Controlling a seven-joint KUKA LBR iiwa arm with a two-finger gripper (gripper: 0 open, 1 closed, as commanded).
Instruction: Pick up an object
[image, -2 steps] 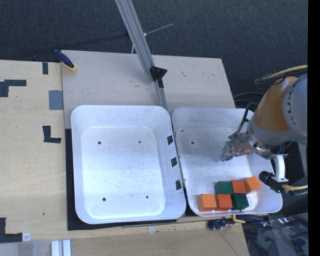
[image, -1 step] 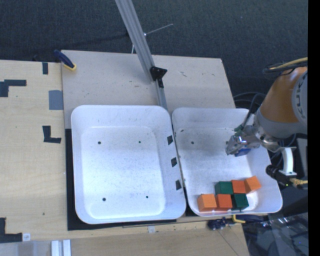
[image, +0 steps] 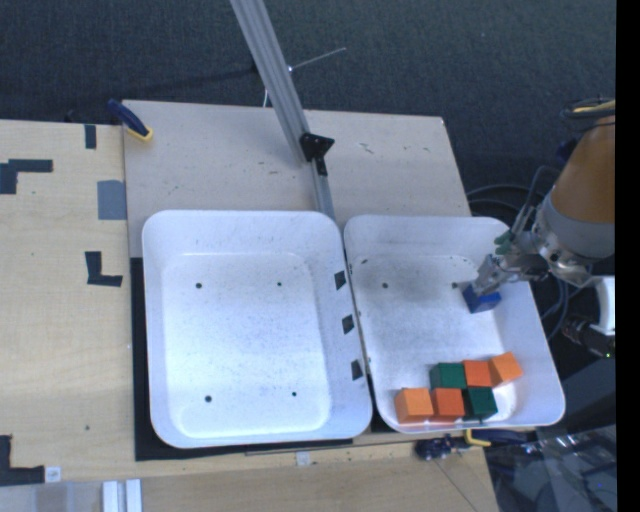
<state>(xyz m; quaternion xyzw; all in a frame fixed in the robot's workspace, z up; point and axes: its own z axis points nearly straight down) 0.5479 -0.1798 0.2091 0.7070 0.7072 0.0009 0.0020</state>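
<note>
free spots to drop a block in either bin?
Left bin: floor bare wall to wall. Right bin: bare along the left wall and middle. Crowded at its front right corner with orange and green blocks, and by the gripper over a blue block.

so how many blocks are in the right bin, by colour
orange blocks: 4, at and
green blocks: 2, at and
blue block: 1, at the tip of the hand
total: 7, all in the right bin
</note>
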